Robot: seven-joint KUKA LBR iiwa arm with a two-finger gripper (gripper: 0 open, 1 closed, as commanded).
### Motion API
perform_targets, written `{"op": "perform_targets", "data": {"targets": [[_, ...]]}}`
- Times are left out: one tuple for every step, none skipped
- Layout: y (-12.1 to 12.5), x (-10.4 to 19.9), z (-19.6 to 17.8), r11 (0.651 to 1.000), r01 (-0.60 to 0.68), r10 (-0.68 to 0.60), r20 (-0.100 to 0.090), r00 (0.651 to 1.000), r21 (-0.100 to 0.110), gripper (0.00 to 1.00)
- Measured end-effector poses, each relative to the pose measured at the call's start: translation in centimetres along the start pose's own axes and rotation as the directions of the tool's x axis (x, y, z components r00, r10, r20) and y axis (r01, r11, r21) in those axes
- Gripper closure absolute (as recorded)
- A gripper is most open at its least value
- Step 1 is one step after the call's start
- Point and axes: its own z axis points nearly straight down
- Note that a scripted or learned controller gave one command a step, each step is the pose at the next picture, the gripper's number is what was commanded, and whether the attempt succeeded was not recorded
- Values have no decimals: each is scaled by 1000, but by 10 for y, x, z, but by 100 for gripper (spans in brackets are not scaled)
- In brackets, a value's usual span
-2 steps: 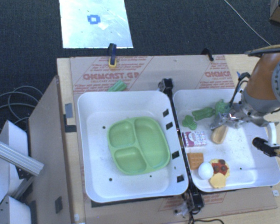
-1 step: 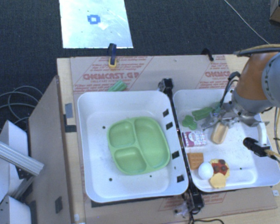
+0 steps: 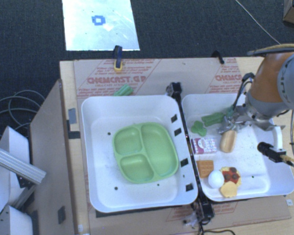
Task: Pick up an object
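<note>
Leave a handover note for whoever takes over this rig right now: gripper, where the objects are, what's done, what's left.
Gripper: low in the right bin, right over the tan bread-like piece; whether the jaws are shut can't be judged.
Right bin also holds green pieces, a pink-and-white carton, an orange square, a white egg and a yellow-red item.
Left bin: green divided tray.
Done: arm is down at the objects.
Left: nothing visibly lifted yet; grasp and raise one.
</note>
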Motion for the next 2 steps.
{"op": "perform_targets", "data": {"targets": [[1, 44, -124, 1000, 4, -4, 1, 1000, -9, 100], [2, 109, -96, 1000, 4, -4, -2, 1000, 3, 100]]}}
